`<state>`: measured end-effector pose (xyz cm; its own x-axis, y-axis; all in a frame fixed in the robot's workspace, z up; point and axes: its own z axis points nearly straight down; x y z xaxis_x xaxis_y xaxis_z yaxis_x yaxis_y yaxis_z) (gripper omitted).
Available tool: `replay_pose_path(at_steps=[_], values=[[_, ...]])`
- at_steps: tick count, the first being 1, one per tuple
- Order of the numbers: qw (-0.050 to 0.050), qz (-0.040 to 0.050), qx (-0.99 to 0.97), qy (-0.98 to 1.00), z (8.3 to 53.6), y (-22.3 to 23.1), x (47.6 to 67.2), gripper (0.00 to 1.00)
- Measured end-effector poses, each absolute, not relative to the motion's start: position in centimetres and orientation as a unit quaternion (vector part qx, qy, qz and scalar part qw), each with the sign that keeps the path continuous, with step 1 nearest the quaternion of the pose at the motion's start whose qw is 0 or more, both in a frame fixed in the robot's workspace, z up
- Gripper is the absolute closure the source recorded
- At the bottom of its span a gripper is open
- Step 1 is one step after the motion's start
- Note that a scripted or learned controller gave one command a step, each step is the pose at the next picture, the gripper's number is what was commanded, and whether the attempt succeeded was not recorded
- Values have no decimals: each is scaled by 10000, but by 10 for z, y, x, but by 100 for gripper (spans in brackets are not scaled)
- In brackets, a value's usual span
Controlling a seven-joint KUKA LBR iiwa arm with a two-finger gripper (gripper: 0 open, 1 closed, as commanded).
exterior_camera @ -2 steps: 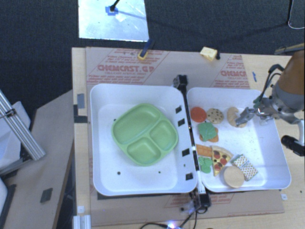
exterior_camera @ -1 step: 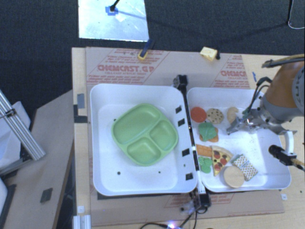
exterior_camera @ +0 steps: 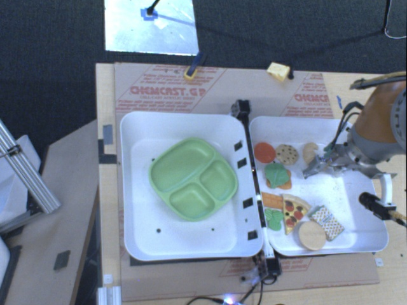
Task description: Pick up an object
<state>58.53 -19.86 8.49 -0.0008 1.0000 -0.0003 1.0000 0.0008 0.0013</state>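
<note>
Left white bin (exterior_camera: 137,234) holding a green divided plate (exterior_camera: 193,178) set on a diagonal, right white bin (exterior_camera: 369,239) crowded with toy food, pizza slice (exterior_camera: 294,211) tip toward the near rim, round cookie (exterior_camera: 287,154), gripper (exterior_camera: 313,169) low over the right bin near a tan piece (exterior_camera: 310,151), jaw spread impossible to tell

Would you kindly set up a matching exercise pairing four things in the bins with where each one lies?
Things:
1. green divided plate
2. pizza slice
3. chocolate chip cookie
4. red round piece

Places:
A. right bin, far side, next to the divider
B. left bin, middle
C. right bin, near side
D. right bin, far side, just right of the red piece

Pairs: 1-B, 2-C, 3-D, 4-A
</note>
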Motion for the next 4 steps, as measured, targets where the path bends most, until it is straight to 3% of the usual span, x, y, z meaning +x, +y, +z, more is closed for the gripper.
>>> replay_pose_path(at_steps=[1, 2, 4], values=[[22, 14, 7066, 7076, 96, -199, 587, 100], [26, 16, 7058, 7084, 143, -195, 582, 100], [28, 15, 7051, 7091, 227, -195, 593, 100]])
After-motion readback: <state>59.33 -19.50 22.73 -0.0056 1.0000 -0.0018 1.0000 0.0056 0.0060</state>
